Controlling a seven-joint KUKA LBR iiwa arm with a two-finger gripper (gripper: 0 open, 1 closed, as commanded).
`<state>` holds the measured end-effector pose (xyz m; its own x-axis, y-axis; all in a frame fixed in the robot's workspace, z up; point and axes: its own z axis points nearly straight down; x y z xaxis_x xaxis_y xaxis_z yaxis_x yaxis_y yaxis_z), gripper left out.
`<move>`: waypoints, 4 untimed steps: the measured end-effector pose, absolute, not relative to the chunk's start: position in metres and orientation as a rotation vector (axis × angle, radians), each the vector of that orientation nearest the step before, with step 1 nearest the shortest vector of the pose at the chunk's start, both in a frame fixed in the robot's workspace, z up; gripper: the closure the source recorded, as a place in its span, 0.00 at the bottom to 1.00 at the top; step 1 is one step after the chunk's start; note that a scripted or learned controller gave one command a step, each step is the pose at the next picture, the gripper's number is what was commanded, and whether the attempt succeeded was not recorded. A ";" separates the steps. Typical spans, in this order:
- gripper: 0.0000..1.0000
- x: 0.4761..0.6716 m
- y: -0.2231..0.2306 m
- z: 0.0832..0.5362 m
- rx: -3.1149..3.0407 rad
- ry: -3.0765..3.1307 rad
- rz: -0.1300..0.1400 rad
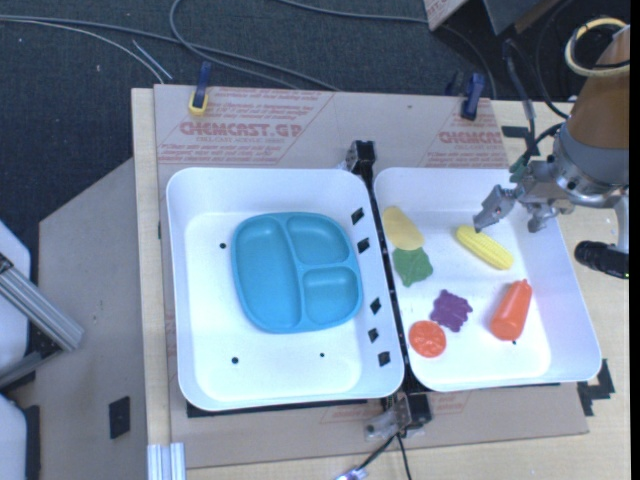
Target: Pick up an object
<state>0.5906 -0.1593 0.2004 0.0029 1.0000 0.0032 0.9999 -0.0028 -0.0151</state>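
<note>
The right bin [570,298] holds six small toy foods. A yellow corn cob [485,248] lies in its upper middle part, with one end pointing to the upper left. An orange carrot [511,309] stands a little tilted below it, near the right wall of the bin. A purple grape bunch [452,309] lies to the left of the carrot, and a round orange-red tomato [428,339] lies just below and to the left of the grapes. Near the left wall of this bin there is a pale yellow piece [403,228], and a green piece [412,265] touches its lower end.

The gripper [517,208] hangs above the upper right part of the same bin, just above and to the right of the corn cob. Its two fingers are spread apart, one toward the corn side and one toward the right, and nothing sits between them. The grey wrist and the orange band of the arm [600,118] rise behind it toward the right edge.

The left bin [190,298] holds a blue plate with three compartments [297,270], lying flat in its middle. Both bins rest on a board with red printed letters [250,118], held with a yellow clamp [200,96] and a blue clamp [470,98] at the far edge. Some grey cables [250,8] lie on the dark floor beyond the board.
</note>
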 end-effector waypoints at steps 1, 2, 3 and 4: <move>0.00 0.594 -0.159 0.208 -2.220 -2.221 0.000; 0.00 0.599 -0.150 0.155 -2.216 -2.219 0.004; 0.00 0.597 -0.156 0.112 -2.219 -2.218 0.003; 0.00 0.603 -0.161 0.094 -2.240 -2.238 -0.009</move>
